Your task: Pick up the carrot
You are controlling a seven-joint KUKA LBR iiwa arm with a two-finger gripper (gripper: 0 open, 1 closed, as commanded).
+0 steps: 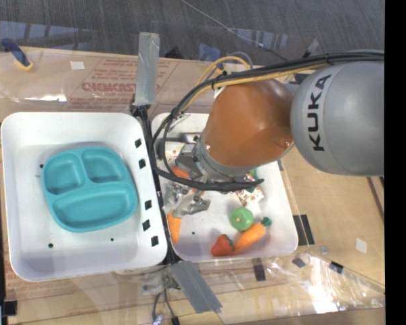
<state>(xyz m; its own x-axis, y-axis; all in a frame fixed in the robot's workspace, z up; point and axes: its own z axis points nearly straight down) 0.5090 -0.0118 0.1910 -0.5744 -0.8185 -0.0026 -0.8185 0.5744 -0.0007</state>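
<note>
Looking down, I see the jaws [184, 205] low in the right bin [287, 232]; I cannot tell their opening. The carrot [252, 235] lies near the front wall, beside a strawberry [222, 246].

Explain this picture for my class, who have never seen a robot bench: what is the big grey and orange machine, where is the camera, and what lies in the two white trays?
The camera looks down at a slant from above the bench. The grey and orange machine is a robot arm reaching in from the right; its gripper hangs low over the right bin. I cannot tell whether it holds anything. That bin holds toy food: a carrot with a green tip, a green apple-like toy, a red strawberry-like toy and a smaller orange piece by the left wall. The left bin holds a teal divided plate.
</note>
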